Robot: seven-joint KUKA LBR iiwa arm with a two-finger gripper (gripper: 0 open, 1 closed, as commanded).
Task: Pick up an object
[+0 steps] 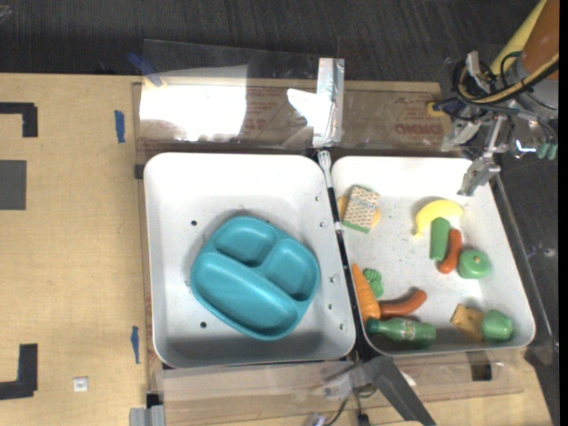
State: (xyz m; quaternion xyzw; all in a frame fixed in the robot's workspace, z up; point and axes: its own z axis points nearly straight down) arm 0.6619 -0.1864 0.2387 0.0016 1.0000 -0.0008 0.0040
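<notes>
Gripper point(480, 177): seen at the far right, over the far-right corner of the right bin point(404, 171); whether the fingers are apart or together cannot be told; nothing is seen held.
Left bin point(169, 238): a teal divided tray point(256, 276) is laid in it, tilted, with three compartments.
Banana point(435, 211): yellow, curved, lying nearest the gripper, in the far right part of the right bin; its long axis runs left to right.
Around the banana: a green pepper point(439, 237) and a red-orange chilli point(453, 250) are laid just near of it, both running far to near; a green apple point(475, 264) is set to their right.
Cracker point(360, 209): a tan, speckled square, by the left wall, far side.
Carrot point(366, 293): orange with green top, along the left wall, pointing near.
Sausage point(401, 303): red-brown, curved, beside the carrot.
Bottle point(404, 330): green, lying on its side along the near wall, left to right.
Near-right corner: a brown piece point(465, 317) and a green round item point(498, 326) are touching.
</notes>
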